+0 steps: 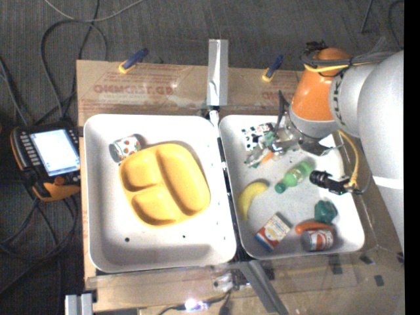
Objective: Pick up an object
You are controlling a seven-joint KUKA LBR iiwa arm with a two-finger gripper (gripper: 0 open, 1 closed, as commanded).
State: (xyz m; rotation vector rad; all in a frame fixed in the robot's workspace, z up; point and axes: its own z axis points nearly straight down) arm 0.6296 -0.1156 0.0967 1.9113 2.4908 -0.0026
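Observation:
My gripper [264,151] is down in the far part of the right bin [357,225], under the orange wrist band. It sits over a small patterned item [254,135] near the bin's back left corner. Something orange shows at the fingertips, too small to identify. In the same bin lie a green bottle [293,177], a yellow banana [250,196], a small red-and-white carton [272,231], a teal object [325,210], a red can [317,239] and an orange piece [308,226].
The left bin [98,241] holds a yellow divided tray [164,182] and a small printed can [125,147] at its back left. A black cable connector [328,180] hangs over the right bin's right side. A tablet [51,151] lies left of the bench.

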